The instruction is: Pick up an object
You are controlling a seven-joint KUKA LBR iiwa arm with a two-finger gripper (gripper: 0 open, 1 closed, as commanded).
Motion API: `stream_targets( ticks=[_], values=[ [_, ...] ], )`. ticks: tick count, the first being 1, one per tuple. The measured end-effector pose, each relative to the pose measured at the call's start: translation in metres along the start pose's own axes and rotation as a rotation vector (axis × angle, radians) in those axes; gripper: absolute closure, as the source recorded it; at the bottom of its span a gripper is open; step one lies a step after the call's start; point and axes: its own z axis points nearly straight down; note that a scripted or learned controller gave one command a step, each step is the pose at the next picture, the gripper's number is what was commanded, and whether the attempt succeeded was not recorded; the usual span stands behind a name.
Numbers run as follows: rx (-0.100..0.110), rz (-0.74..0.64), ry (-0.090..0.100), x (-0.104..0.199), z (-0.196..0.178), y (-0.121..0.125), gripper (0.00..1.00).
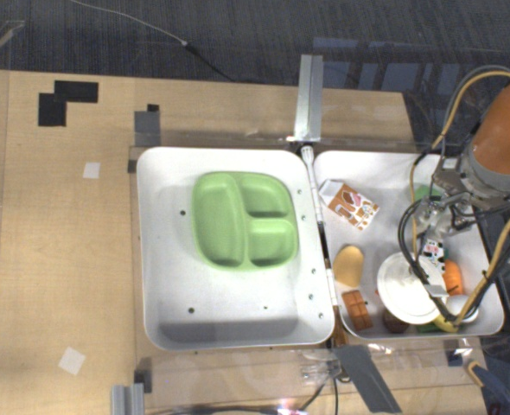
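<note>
From my seat the arm (497, 141) reaches in over the right bin (393, 167), and the claw (432, 240) hangs low among its cables near that bin's far right side. I cannot tell the claw's state; the wiring and wrist cover it.

The candidates all lie in the right bin. A small printed carton (350, 204) sits tilted near the upper left. Below it lies a yellow-tan rounded piece (348, 264), likely toy food, and just below that a brown block (355, 308). A white round dish (406, 290) sits right beside the claw, with an orange piece, perhaps a toy carrot (452, 277), to its right and something yellow (445, 322) at its lower edge. The left bin (164, 249) carries a green divided tray (242, 219).

I judge the orange piece the closest target: light, stiff, probably smooth plastic, so it may slip. I'd close across its narrow width at mid-length. The dish looks harder, being flat and wide; only its rim offers a hold. The carton should be light but could crush.
</note>
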Motion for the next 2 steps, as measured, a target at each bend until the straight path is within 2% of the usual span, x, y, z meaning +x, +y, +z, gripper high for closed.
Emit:
stream_targets(
  ticks=[1,2],
  values=[
    [-0.005,-0.003,-0.002,-0.002,0.002,0.002,0.0],
    [0.016,0.086,0.004,-0.046,0.007,0.046,0.0]
  ],
)
